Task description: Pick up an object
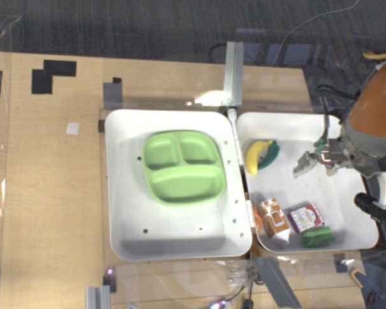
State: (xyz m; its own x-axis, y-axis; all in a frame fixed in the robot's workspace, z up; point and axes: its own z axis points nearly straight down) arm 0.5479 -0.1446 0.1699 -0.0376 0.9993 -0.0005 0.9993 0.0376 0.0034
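Smooth green tray [183, 174], three compartments

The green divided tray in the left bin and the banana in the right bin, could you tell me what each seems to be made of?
Green divided tray: likely moulded plastic, matte with a soft sheen; uniform colour, rounded compartment ridges.
Banana: probably a plastic toy, smooth; flat even yellow, a green piece against it. Too small to be sure.
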